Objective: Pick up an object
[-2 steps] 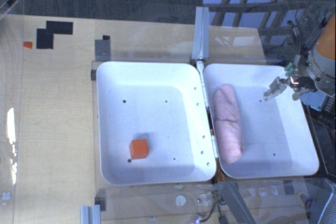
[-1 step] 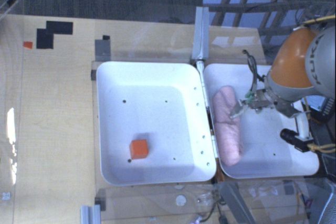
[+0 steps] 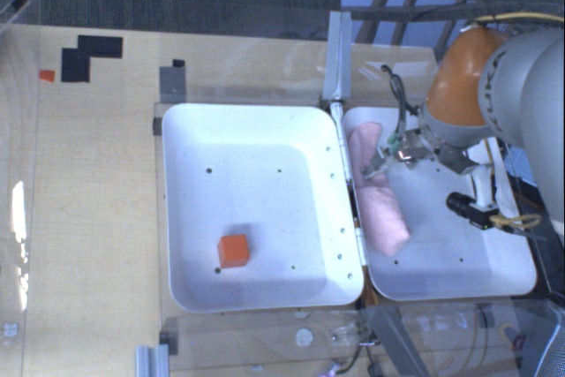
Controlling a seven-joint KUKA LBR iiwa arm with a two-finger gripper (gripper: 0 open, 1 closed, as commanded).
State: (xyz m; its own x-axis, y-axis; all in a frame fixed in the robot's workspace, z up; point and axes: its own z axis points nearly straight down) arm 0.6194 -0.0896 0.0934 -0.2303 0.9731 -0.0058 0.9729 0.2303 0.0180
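The grey arm [image 3: 521, 93], with its orange band, reached in from the right, its pincer [image 3: 387, 156] lowered over the right white bin [image 3: 459, 269]. Whether the pincer was released or clenched could not be told. A soft pink cloth roll [image 3: 378, 203] lay directly beneath and beside it. Far left, a small orange cube [image 3: 234, 251] sat in the left white bin [image 3: 256, 137] on the pale wooden bench [image 3: 88, 216].

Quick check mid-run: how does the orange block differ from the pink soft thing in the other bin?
The orange block is small, boxy and bright orange; the pink soft object is much larger, long, rounded and pale pink. The block sits alone toward the front of the left bin, away from the walls; the pink object lies lengthwise along the right bin's left wall. The pincer is close to the pink object, far from the block. Both rest on their bin floors.
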